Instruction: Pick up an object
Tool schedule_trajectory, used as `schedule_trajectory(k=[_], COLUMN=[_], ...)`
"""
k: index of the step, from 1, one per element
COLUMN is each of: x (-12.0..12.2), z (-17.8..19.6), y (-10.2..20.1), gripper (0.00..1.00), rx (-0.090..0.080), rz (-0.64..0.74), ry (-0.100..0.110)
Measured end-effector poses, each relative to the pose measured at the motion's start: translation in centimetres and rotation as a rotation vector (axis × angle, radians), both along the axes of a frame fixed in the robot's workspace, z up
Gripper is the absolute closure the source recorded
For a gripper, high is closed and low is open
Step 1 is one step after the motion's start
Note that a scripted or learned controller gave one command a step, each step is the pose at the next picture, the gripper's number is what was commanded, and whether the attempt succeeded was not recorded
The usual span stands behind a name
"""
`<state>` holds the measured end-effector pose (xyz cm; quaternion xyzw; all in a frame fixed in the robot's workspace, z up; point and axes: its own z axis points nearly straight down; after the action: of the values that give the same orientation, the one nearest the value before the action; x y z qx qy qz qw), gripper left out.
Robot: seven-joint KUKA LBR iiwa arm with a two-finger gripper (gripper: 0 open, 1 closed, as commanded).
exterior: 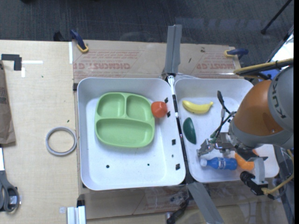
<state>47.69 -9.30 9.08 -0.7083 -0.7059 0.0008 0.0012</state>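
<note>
Gripper low over the blue plastic bottle (220, 163) in the right white bin (243, 85).

We judge the bottle's long axis runs left-right, pale cap leftward; we should straddle its middle. Whether the two-finger gripper (209, 148), just above-left of it, stands apart or together, we cannot tell.

2 bins (86, 139), 1 tray (124, 119), 1 banana (197, 107), 1 bottle (219, 163).
</note>
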Motion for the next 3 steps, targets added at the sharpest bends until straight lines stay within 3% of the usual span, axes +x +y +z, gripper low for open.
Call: schedule_trajectory(k=[1, 2, 3], x=[10.2, 17.7, 13.5], z=[0.1, 0.1, 0.1], y=[-4.9, -8.3, -2.8], gripper=[0.00, 0.00, 0.00], rx=[-0.002, -0.003, -0.002], rz=[0.006, 0.008, 0.006], ry=[-0.002, -0.003, -0.002])
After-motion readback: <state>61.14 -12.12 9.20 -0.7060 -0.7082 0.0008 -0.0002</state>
